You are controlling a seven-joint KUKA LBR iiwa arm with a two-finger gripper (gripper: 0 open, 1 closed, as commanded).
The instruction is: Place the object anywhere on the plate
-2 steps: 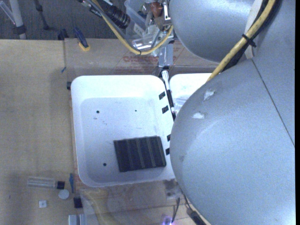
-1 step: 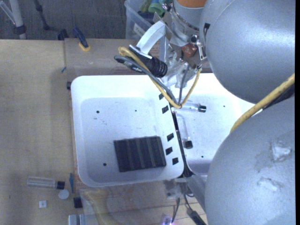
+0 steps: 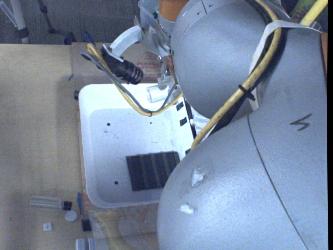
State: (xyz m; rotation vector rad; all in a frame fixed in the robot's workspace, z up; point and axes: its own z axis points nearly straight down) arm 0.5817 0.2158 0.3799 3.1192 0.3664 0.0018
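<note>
A dark ribbed rectangular slab (image 3: 151, 171) lies flat on the floor of the white bin (image 3: 99, 139), toward its near side. My gripper (image 3: 162, 79) hangs over the bin's far right corner, largely hidden by the arm's grey body (image 3: 244, 139). Just below the gripper is a small pale, translucent piece (image 3: 156, 93); I cannot tell whether it is held or part of the tool. A black camera-like cylinder (image 3: 127, 72) and yellow cable (image 3: 130, 100) stick out to the gripper's left.
The arm covers the right half of the view, including the second bin. Small loose parts, among them a clear tube (image 3: 47, 203), lie on the wooden bench (image 3: 36, 113) left of the bin's near corner.
</note>
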